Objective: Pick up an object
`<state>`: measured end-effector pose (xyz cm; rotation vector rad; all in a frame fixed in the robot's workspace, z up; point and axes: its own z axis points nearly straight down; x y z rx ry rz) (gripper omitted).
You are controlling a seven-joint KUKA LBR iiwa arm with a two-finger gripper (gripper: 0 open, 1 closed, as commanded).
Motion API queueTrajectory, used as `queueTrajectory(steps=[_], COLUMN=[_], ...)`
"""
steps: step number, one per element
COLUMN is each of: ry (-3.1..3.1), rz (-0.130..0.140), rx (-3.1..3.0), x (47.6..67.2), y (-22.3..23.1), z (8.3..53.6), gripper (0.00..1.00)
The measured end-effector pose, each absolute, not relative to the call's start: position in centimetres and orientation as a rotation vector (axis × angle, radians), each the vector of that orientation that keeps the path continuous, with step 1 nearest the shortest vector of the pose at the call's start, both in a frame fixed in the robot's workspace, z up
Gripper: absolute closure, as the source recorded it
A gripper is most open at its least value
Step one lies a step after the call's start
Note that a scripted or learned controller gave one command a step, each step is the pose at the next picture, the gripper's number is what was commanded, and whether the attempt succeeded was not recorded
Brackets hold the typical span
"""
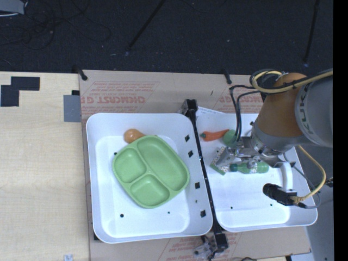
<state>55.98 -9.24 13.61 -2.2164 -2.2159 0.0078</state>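
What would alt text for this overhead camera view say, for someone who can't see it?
A grey robot arm with an orange band reaches from the right, its gripper low in the right white bin among a toy carrot and green objects. The left white bin holds a green divided plate and a small orange object.

You see even, bright overhead light on the two shallow white bins (103, 200), faint shadows, a dark floor behind, and slightly soft, grainy detail throughout.
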Motion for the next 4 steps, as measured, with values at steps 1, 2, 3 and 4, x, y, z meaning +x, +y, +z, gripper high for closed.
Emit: queueTrajectory(steps=[1,2,3,4], ry=[-2.218,-2.209,-2.214,-2.224], rz=[0.005,0.005,0.0,-0.004], rx=[-2.219,-2.227,-2.228,-2.223], x=[55.9,55.9,56.3,57.2], y=[-9.1,-9.3,-9.7,-9.4], z=[8.5,9.7,14.0,19.9], gripper=[0.0,1.0,1.0,1.0])
